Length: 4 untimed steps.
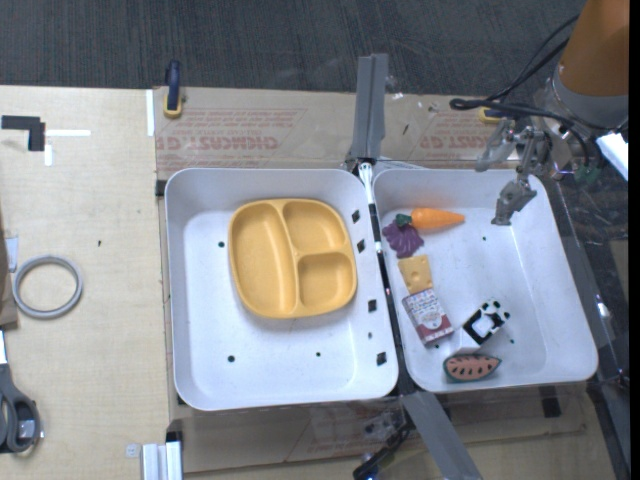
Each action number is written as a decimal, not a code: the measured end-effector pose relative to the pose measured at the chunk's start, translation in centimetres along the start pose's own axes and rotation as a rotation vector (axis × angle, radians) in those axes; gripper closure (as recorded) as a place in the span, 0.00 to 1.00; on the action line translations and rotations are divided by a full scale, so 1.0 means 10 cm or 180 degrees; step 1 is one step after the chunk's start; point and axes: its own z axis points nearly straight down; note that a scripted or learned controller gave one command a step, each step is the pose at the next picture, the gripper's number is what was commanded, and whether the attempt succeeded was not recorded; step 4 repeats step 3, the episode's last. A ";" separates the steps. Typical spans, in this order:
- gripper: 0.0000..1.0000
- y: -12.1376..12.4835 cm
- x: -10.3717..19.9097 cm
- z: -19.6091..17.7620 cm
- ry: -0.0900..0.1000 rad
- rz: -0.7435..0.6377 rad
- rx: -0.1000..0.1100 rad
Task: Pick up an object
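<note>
Camera view: two shallow white bins sit side by side on the bench. The left bin (200,368) contains a yellow three-compartment plate (292,257), lying flat toward the upper middle of the bin. The right bin (560,298) contains six small items, all on its floor. A toy carrot (437,219) lies near the upper left corner, pointed end to the right, with a purple grape cluster (402,238) touching or just beside its leafy end. Below these sits a yellow cheese wedge (415,270), and below that a red-and-white carton (427,317), tilted, close to the bin's left wall. A black-and-white object (487,322) lies right of the carton, type not determinable. A watermelon slice (471,367) rests near the bin's lower edge. The arm enters at upper right, its orange band (600,28) visible at the frame corner. The gripper (508,204) hangs over the upper right part of the right bin, apart from every item, the carrot being the nearest. Nothing is seen between its fingers; whether they are spread or closed cannot be determined from this angle. On the bench left of the bins lies a grey tape roll (45,286), and scissors (18,420) sit at the lower left edge.
</note>
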 end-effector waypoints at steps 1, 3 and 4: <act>0.00 0.26 0.06 1.51 -0.0002 0.0986 0.0003; 1.00 0.85 0.23 0.52 0.0002 0.2632 0.0006; 1.00 0.85 0.23 0.52 0.0002 0.2632 0.0006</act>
